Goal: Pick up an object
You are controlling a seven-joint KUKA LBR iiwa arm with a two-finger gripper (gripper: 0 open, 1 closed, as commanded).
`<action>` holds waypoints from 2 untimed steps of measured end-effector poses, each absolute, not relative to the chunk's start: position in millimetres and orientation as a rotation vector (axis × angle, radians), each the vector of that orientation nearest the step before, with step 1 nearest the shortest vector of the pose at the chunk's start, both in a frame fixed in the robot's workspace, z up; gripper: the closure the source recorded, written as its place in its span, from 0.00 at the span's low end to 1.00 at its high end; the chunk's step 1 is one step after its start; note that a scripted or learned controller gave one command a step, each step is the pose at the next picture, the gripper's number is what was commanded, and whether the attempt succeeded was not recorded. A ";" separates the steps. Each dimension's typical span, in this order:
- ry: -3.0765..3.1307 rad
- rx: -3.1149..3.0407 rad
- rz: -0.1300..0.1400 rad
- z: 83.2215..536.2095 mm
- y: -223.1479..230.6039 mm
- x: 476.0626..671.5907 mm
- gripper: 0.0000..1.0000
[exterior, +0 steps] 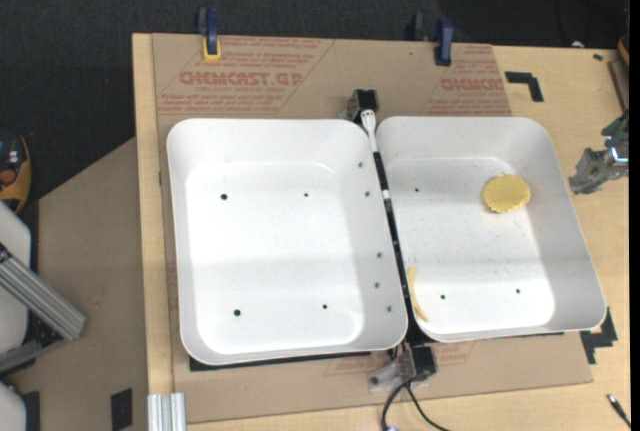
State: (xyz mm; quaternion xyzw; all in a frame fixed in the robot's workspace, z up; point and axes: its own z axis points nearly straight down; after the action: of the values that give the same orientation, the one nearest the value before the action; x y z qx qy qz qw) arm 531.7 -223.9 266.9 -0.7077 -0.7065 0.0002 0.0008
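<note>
Claw [603,162] sits at the far right edge of the frame, over bare bench [600,99], just outside the right rim of the right bin [560,219]. Only a small grey metal bit of it is visible, so I can't tell whether it is released or clenched. Nothing seen between the tips.

Pick target: round yellow disc [507,193] lies flat on the floor of the right bin, left of the claw and slightly lower in frame, near but clearly apart from it. The bin's raised right wall stands between the two. No contact.

Second item: thin pale yellow piece [413,295] lies against the right bin's left wall near its front corner, well left of the claw and much nearer the camera. It is well apart from the disc.

Left bin [190,219] is further left again, past the black divider strip [383,209] where the two bins meet. Dark dots on both bin floors.

Two blue clamps [208,24] [444,39] hold the bench's far edge, up and left of the claw. Cable and connector [405,371] at the near edge, below the seam between the bins.
</note>
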 end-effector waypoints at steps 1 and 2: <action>-2.248 -2.217 -0.020 390.6 -125.3 597.6 1.00; -2.224 -2.211 0.004 327.1 -79.2 619.4 1.00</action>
State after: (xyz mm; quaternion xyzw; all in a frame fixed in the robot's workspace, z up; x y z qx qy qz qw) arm 619.4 -79.2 327.1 -0.7051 -0.7091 0.0012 0.0028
